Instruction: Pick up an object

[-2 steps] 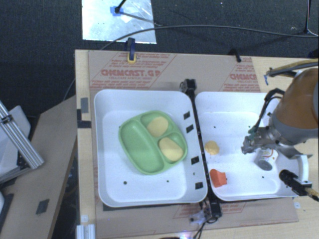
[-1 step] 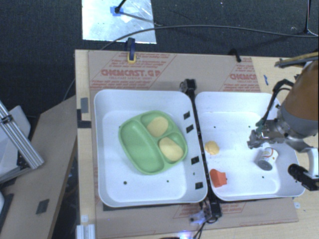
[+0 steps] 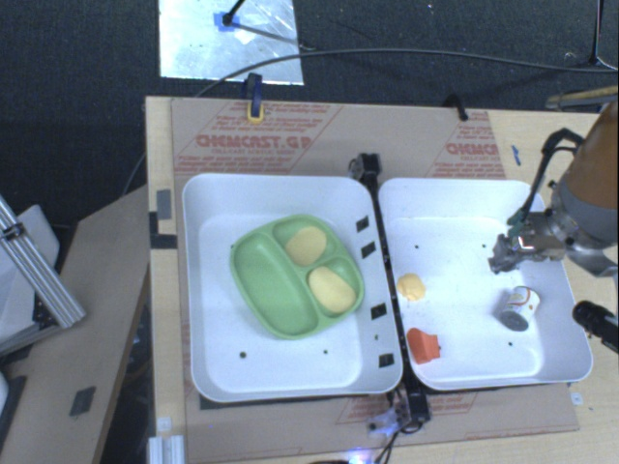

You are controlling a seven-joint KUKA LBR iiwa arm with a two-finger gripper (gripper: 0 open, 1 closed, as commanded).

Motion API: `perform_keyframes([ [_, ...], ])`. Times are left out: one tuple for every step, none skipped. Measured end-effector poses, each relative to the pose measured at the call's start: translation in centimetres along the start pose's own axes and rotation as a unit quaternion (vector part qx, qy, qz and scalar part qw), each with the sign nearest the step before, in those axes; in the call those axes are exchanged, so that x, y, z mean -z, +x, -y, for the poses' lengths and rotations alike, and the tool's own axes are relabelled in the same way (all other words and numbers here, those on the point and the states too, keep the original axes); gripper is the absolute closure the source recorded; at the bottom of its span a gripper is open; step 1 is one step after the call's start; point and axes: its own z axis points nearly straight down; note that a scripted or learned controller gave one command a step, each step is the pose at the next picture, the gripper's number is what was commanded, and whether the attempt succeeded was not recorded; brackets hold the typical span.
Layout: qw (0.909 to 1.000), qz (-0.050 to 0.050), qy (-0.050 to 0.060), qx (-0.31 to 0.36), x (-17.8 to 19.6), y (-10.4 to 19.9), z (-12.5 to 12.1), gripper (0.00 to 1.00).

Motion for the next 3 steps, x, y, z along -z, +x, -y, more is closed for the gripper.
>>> perform_keyframes([
  [1.0,-0.002,0.002,0.003,0.1,6.0,-1.7,1.0],
  [1.0,-0.001,0.003,0.002,-1.4,11.3,-2.9,1.0],
  [1.0,-0.002,0.003,0.002,-2.5,16.0,-4.2,1.0],
])
